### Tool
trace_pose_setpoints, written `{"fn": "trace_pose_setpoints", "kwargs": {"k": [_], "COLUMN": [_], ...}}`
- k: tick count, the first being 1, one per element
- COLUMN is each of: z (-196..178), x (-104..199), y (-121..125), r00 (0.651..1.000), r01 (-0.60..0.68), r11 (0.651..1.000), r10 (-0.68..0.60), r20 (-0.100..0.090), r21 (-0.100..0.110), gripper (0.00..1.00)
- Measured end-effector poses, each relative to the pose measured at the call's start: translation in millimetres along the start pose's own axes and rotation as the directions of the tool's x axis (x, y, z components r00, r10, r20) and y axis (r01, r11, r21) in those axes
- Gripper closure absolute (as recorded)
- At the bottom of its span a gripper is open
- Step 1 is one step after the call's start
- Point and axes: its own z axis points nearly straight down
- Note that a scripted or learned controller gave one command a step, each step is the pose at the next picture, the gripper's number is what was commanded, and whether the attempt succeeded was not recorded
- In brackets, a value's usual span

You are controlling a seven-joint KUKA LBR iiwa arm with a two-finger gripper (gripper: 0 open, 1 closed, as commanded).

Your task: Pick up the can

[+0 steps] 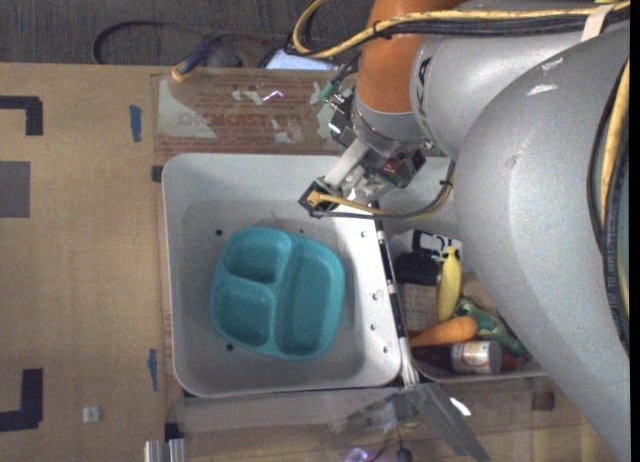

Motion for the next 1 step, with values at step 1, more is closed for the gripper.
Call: {"fn": "trace_pose_setpoints", "kwargs": {"k": [1], "z": [-169.9], "x": [25.7], "y": [-36.4], "r00": [0.977], "r01": [0.212], "r11": [0.977], "r10": [-0.212], "r20": [-0.001], "r21": [-0.001], "gripper": [1.00]}}
